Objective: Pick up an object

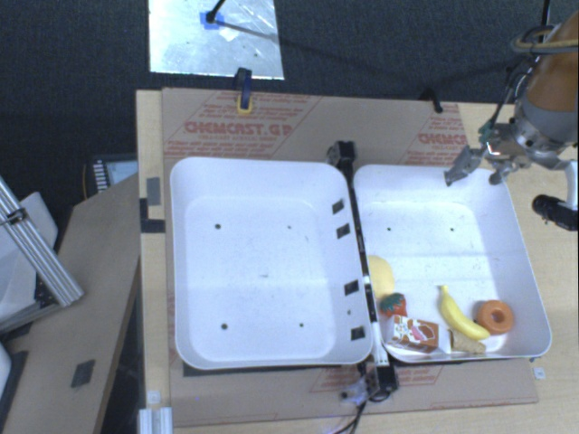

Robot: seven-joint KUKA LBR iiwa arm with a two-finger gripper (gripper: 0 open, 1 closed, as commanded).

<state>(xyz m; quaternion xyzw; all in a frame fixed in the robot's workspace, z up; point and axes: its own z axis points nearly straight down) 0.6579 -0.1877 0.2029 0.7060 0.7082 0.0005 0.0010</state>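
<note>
We see the gripper [477, 165] hanging above the far right corner of the right bin [425, 233], its two fingers spread apart with nothing between them. Well apart from it, along the near edge of that bin, lie the objects: a banana [458, 314] beside an orange ring like a doughnut [495, 316], a small red-and-white packet [415, 333], a little red piece [393, 305] and a pale yellow round fruit [381, 274] against the dividing wall. The left bin [258, 260] sits just beside, both on a cardboard sheet [298, 125].
</note>
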